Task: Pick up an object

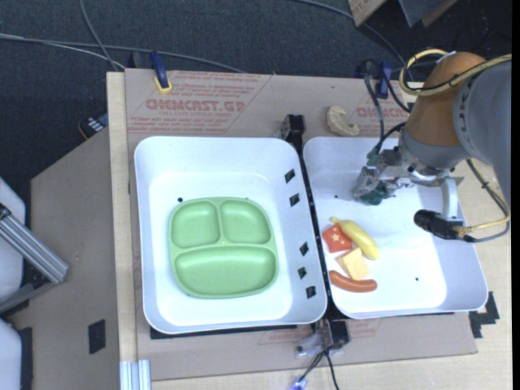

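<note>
In the right bin (422, 291) lie several toy foods: a yellow banana (358, 237), a red piece with a star (336, 237), a yellow cheese wedge (356, 262) and a reddish sausage (353, 282). My gripper (372, 187) hangs low over the bin's upper middle, above and to the right of the banana, apart from all the foods. Nothing shows between its fingers. The grey arm with its orange band (439, 112) comes in from the right.
The left bin (154, 169) holds a green divided tray (223, 246). A small beige object (341, 120) lies on the cardboard behind the right bin. Black clips line the seam between the bins. Cables run near the arm.
</note>
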Action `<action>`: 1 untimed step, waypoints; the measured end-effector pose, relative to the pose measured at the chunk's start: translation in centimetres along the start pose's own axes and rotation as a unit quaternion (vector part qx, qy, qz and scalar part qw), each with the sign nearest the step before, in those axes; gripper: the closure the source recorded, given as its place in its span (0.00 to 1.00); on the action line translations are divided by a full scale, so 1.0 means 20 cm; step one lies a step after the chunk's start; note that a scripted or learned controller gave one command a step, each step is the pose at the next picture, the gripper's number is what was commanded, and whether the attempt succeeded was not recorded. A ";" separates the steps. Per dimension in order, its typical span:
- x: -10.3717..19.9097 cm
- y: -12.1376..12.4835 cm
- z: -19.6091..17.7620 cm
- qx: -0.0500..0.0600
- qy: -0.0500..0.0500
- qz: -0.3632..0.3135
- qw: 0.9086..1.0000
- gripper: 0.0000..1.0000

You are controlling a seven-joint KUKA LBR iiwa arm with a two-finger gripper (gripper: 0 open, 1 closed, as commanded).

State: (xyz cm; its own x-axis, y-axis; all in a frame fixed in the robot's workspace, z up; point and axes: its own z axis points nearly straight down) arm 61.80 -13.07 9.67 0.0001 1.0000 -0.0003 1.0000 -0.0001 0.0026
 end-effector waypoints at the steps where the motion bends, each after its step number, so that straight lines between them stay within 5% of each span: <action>1: -0.02 -0.01 -0.31 -0.002 -0.001 0.000 1.000 1.00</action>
State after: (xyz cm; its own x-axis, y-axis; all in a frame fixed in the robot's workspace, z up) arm 61.51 -13.55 15.96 0.0004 1.0000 -0.0014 1.0000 -0.0004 0.0065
